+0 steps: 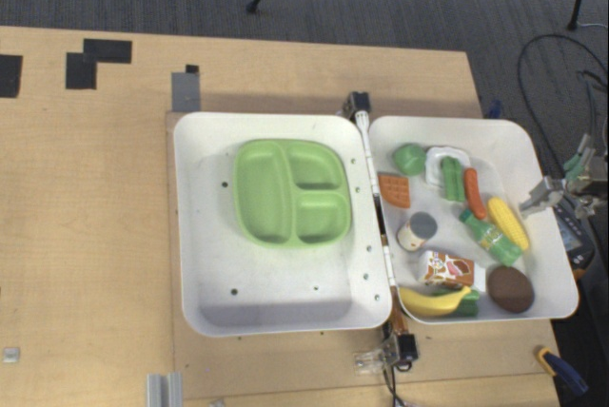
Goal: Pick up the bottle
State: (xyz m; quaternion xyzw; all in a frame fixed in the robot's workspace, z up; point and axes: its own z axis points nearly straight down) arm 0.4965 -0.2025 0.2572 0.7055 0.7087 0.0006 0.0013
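Observation:
The bottle (489, 238) is small, green and see-through. It lies on its side in the right bin (533, 141), right of the middle, pressed against a yellow corn cob (507, 222). My gripper (563, 184) sits at the view's right edge, over the right rim of that bin. It is to the right of the bottle and a little farther back, apart from it. Nothing shows in its grasp.
Around the bottle lie an orange carrot (471, 191), a brown ball (511, 289), a juice carton (447, 270), a banana (438, 302), a grey can (419, 227) and an orange cracker (395, 190). The left bin (205, 205) holds a green divided plate (290, 192).

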